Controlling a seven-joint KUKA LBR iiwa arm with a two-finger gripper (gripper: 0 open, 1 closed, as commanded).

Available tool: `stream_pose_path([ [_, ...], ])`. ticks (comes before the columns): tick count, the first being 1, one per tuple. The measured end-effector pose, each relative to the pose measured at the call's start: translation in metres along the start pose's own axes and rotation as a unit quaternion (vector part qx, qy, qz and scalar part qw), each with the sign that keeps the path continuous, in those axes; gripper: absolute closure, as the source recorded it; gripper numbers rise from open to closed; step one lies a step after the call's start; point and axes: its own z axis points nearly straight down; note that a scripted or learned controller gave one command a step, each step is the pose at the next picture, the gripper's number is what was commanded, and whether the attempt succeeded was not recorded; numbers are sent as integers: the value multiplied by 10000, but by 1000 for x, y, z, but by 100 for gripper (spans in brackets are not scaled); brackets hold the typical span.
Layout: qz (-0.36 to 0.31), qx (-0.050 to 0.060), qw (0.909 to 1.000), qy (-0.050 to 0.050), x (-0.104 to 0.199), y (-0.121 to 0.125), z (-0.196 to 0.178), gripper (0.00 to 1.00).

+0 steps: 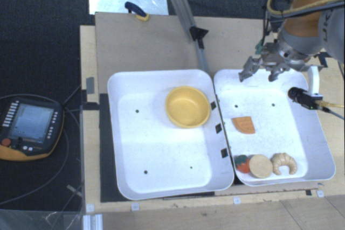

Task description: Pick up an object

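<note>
Looking down on the bench (140,40), I judge the task barely begun: nothing is lifted, and every candidate object lies on the floor of a bin. My claw (261,74) hangs over the far edge of the right bin (318,132), its two fingers spread apart with nothing between them, well apart from all the items. In that bin a flat orange wedge (244,125), smooth and slightly glossy, lies near the middle; toward the near edge sit a small red and green piece (241,162), a pale round biscuit-like disc (260,166) touching it, and a tan, ridged croissant-shaped toy (284,163) just beside the disc. The left bin (129,169) carries a yellow bowl (187,106), round, smooth and plastic-looking, near its far right corner. Both bins are shallow white moulded trays with rounded corners and a matte sheen. What remains, as I read it, is the whole pick: choosing an item, descending, closing and raising. The wedge looks thin and low, likely awkward to pinch; the croissant offers more body.
</note>
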Motion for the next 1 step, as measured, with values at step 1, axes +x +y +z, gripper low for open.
stream_pose_path([
  [1, 2, 17, 10000, 0, 0, 0, 42, 0],
])
